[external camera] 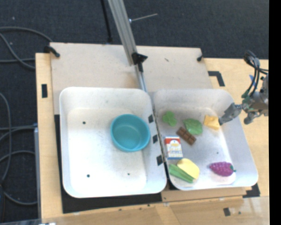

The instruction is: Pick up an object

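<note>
One grey two-finger gripper (235, 113) hangs over the right white bin's (243, 146) rim, fingers spread, nothing between, near a yellow wedge-shaped block (211, 122).

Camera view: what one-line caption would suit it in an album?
Gripper at the right bin's edge beside a yellow block; teal bowl in the left bin.

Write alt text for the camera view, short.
The gripper sits at the right bin's upper right rim, next to a yellow wedge, holding nothing visible. That bin also holds two green pieces, a brown bar, a small carton, a corn cob and purple grapes; the left bin holds a teal bowl.
</note>
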Robot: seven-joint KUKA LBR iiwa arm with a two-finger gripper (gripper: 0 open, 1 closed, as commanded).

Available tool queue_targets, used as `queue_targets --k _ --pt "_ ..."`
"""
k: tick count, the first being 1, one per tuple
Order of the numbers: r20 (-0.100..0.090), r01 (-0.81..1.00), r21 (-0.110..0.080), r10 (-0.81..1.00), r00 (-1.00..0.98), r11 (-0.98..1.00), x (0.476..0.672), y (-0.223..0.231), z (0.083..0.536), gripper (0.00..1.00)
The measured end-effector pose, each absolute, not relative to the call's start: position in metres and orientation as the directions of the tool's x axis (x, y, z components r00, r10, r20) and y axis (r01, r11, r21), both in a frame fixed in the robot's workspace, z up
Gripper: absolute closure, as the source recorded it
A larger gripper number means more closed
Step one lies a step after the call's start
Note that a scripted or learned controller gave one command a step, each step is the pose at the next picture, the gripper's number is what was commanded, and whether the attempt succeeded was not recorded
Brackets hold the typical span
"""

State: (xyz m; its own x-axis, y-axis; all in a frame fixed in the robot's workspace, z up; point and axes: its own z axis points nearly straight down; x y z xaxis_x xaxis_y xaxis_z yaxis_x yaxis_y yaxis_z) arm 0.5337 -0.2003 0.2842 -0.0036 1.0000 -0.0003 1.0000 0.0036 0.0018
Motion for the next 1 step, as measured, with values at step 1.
queue_targets --k 1 --pt "0.000 1.000 0.002 1.000 -0.003 0.003 0.5338 -0.2000 0.2842 0.00"
